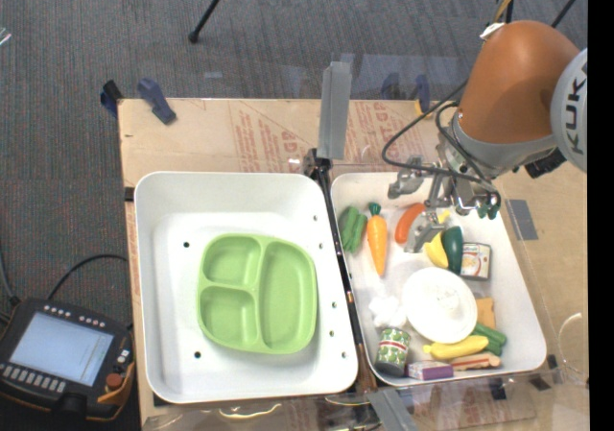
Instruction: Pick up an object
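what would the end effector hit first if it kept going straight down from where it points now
Probably the yellow toy pepper or the red-orange toy beside it: the end effector hangs over that cluster at the back of the right bin. From this slanted view, depth is unclear, so which comes first is uncertain.

Single fixed overhead camera, slanted down, both bins (153, 227) framed.

We note grey carpet (144, 16) around a plywood-topped bench (240, 131); a teach pendant (62, 352) lies on the floor, lower left.
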{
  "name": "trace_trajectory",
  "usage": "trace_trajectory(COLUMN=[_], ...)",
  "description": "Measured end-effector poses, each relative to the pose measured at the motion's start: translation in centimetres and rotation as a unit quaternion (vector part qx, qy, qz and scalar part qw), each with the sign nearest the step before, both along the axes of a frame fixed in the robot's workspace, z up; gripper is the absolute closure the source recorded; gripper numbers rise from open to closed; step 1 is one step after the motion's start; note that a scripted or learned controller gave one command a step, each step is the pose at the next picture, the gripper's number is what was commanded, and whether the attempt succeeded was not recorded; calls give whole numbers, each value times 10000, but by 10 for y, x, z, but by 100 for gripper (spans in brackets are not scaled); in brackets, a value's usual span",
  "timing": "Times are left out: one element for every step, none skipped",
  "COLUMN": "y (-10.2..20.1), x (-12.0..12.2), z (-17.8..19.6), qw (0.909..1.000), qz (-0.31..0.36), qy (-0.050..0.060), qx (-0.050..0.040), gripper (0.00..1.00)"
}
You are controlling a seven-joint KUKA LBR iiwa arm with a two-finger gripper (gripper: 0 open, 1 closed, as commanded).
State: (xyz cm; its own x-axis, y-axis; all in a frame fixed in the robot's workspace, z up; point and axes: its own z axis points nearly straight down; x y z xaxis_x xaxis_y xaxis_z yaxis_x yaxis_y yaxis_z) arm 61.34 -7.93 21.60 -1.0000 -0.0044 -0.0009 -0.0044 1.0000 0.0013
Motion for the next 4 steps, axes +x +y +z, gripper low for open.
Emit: trace_trajectory(y=[-20, -18, 5, 10], x=[10, 12, 34, -45], z=[-130, -117, 40, -30], qw=[9993, 9992, 9936, 9774], qz=[373, 395, 1127, 2113], qy=[11, -25, -87, 23], qx=[2, 0, -17, 9], gripper=[0, 100, 100, 100])
